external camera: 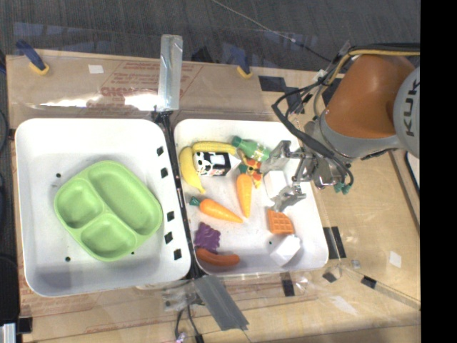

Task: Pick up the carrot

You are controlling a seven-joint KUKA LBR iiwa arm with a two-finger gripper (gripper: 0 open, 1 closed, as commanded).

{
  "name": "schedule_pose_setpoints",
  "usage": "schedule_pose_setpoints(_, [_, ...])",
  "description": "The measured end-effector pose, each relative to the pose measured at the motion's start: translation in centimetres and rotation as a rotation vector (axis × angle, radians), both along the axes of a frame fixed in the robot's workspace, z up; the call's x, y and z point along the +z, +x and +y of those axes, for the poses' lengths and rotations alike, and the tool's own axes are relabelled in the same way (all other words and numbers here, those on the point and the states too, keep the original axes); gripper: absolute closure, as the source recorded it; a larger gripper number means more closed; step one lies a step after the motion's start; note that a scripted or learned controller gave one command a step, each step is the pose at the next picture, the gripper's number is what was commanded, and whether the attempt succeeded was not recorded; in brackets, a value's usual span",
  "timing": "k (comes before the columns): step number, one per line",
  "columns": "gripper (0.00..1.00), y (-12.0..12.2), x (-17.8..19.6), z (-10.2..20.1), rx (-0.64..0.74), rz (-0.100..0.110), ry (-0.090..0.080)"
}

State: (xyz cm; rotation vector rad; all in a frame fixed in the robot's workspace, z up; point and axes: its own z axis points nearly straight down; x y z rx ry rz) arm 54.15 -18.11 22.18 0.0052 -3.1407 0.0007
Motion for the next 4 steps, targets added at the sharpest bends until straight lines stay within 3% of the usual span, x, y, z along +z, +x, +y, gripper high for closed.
schedule_pose_setpoints(1, [0.0, 4.4, -12.5, 0.1, 0.23, 0.004, 0.003])
schedule_pose_setpoints(2, [1.0, 4.7, -11.2, 0.3, 0.239, -0.002, 0.001])
schedule_pose_setpoints(3, [1.0, 5.2, 0.4, 5.5, 0.047, -0.011, -0.001])
schedule_pose_setpoints(4, [1.0, 8.4, 5.9, -0.3, 0.408, -0.006, -0.004])
